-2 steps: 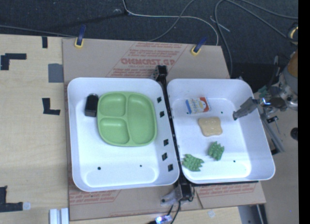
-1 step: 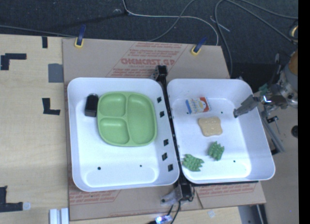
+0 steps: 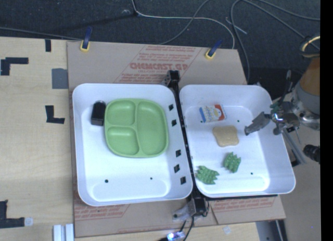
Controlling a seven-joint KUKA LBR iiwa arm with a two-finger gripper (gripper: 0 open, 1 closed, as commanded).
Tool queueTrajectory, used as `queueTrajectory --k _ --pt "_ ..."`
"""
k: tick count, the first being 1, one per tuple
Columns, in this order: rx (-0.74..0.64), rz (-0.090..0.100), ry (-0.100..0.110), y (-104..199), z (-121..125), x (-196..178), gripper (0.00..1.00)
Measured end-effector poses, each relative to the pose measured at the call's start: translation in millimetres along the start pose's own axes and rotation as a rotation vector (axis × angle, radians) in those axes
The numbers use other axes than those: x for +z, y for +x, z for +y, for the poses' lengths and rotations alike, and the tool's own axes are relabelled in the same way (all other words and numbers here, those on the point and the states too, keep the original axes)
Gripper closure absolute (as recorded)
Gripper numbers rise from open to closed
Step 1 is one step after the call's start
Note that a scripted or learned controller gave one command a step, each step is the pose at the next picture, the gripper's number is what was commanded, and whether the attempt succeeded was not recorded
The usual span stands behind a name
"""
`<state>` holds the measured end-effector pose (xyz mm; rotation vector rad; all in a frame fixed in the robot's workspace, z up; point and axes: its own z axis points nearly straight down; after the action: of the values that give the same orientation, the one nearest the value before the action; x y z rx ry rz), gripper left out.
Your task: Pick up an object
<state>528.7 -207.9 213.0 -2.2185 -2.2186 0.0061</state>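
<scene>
My gripper [image 3: 258, 122] hangs over the right side of the right bin [image 3: 260, 185], reaching in from the right edge with nothing seen in it. Just left of it lies a tan bread-like piece [image 3: 226, 136], a short gap away. A small white carton with blue and red print [image 3: 212, 113] lies further back in the same bin. Two green leafy pieces sit nearer the front: one [image 3: 232, 162] in the middle, one [image 3: 206, 174] at the front left corner.
The left bin [image 3: 125, 188] bears a green divided plate [image 3: 137, 128] with a small black object [image 3: 98, 113] at its left. A black divider with clips [image 3: 179, 130] runs between the bins. Cables lie on the dark surface behind.
</scene>
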Motion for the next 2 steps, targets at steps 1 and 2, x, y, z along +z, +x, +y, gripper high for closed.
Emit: queueTrajectory --k 1,2 --pt "0.0 0.001 0.001 1 -10 49 0.0" --pt "-0.001 0.001 0.001 11 -7 104 0.0"
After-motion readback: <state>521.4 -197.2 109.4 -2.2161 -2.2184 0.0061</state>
